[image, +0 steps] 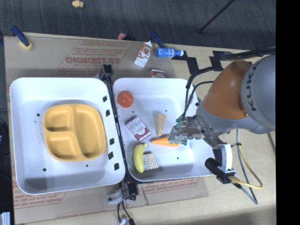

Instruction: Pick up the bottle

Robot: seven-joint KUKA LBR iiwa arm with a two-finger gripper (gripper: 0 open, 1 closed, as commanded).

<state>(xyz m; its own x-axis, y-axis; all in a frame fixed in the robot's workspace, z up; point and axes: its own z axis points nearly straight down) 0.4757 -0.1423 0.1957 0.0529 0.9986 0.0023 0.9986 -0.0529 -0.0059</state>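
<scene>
Bottle (pixel 168 53) lies outside both bins, on the cardboard (pixel 93 55) at about 12 o'clock from the right bin (pixel 187 86), just beyond its far rim. Blue body, on its side. Long axis runs roughly 9-to-3 o'clock; the paler, narrower end, probably the cap, points toward 3.

Gripper (pixel 179 136) sits low inside the right bin, at its 3 o'clock side, right at the tip of the carrot (pixel 164 142). Whether it is parted or pinched: cannot tell, the wrist covers it. Nothing visibly held.

Other contents of the right bin: red round piece (pixel 125 99) at 11 o'clock, cone (pixel 161 122) near centre, small carton (pixel 138 128) beside it, banana (pixel 139 158) at 7 o'clock. Yellow divided tray (pixel 75 131) in the left bin (pixel 18 125).

Progress, as judged: nothing done. Bottle untouched and well apart from the gripper. Left to do: rise out of the bin, travel toward 12 o'clock past the rim, turn to close across the bottle's short axis, descend, grip, lift.
</scene>
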